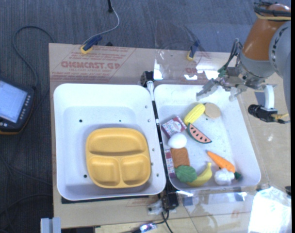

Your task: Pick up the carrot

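Observation:
The carrot (221, 160) is orange with a green tip and lies flat in the right bin (249, 144), near its front right corner. It sits between a banana (204, 174) and a white garlic bulb (223, 176). My gripper (219, 92) hangs over the far end of the right bin, well behind the carrot. It is open, with its fingers spread and nothing between them. An ear of corn (194, 113) and a tan round piece (212, 110) lie just below it.
The right bin also holds a watermelon slice (200, 134), an egg (177, 141), a pink packet (172, 125), a brown toast (179, 156) and a green broccoli (186, 173). A yellow divided tray (118, 157) rests in the left bin (70, 106).

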Controlling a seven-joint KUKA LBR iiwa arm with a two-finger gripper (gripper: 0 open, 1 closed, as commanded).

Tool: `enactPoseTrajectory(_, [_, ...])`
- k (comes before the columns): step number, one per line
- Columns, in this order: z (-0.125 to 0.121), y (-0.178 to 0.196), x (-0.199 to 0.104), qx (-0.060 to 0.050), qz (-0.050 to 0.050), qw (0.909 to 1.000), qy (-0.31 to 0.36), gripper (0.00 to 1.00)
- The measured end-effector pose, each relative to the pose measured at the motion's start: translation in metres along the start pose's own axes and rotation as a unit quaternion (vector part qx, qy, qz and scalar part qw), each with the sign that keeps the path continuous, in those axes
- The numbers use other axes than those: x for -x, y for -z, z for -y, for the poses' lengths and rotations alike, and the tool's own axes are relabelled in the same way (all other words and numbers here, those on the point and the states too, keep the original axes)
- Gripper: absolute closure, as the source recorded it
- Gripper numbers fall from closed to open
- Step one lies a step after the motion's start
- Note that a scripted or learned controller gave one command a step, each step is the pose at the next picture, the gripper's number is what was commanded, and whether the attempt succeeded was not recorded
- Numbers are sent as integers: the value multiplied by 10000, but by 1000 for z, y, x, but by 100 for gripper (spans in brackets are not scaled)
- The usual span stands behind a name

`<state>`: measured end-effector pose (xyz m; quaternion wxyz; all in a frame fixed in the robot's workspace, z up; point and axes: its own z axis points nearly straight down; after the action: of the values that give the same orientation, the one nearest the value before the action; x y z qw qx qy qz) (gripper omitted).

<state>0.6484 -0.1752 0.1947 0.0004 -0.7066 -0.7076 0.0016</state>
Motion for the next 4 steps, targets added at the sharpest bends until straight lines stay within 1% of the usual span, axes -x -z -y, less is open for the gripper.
enactPoseTrajectory(1, [69,-29,32,-18,9,9999,153,0])
enactPoseTrajectory(2, [106,-98,37,44,-53,9790,2039,0])
enactPoseTrajectory(3, [158,-105,30,111,73,9681,2504,0])
enactPoseTrajectory(4, [155,-92,31,150,95,9682,2494,100])
